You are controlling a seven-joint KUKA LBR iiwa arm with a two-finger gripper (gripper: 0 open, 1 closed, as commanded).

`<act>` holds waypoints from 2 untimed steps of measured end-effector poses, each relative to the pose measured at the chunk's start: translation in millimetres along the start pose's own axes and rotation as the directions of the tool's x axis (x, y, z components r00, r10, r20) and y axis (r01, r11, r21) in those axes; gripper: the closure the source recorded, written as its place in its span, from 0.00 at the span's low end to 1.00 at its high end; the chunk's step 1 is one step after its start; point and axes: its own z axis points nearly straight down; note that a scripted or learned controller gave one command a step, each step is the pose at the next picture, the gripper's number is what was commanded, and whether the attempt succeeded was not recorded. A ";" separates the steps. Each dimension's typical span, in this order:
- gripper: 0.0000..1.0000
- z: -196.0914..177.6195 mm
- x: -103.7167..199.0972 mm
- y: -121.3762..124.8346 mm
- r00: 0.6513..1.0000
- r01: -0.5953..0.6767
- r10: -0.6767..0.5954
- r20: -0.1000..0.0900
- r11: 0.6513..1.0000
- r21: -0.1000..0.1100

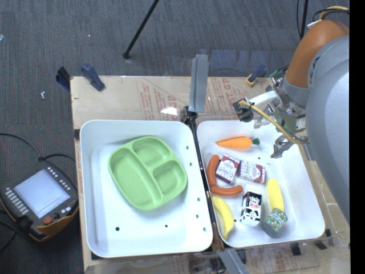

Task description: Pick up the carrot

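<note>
Carrot [235, 143] lies at about twelve o'clock in the right bin [311, 178], apart from the sausages [217, 178] and cartons [239, 170] below it. You see the gripper [280, 148] at its three o'clock, clamped on nothing; whether it is spread I cannot tell. Approach off-centre and the rounded carrot may roll or skid away.

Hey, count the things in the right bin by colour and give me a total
Orange: 1, carrot
Yellow: 2, banana, corn
Red-brown: 2, sausages
Maroon: 2, packets
Black-and-white: 1, carton
Grey-green: 1, can
Total: 9
</note>
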 end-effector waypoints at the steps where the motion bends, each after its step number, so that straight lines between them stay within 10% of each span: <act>1: 0.00 13.2 7.5 -0.4 0.997 -0.065 0.065 -0.032 0.998 -0.014; 2: 0.00 66.3 2.4 -6.4 0.999 -0.041 0.041 0.007 0.999 0.005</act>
